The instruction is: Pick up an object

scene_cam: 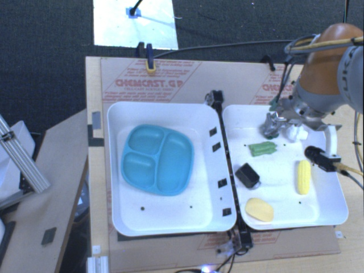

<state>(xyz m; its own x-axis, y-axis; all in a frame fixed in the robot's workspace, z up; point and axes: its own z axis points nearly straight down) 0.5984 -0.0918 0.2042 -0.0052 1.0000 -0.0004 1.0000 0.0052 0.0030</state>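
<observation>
Bright, even overhead light; slightly soft.

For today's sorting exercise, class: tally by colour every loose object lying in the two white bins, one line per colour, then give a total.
Blue: 1, the divided plate in the left bin
Green: 1, the green piece
Black: 1, the black block
Yellow: 2, the corn cob and the pale yellow piece
Total: 5, four of them in the right bin

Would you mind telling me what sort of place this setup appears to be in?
Probably a robotics lab bench: a grey arm reaches over two white bins, toy-like items such as a corn cob lie inside, and cables trail across the bench.
</observation>
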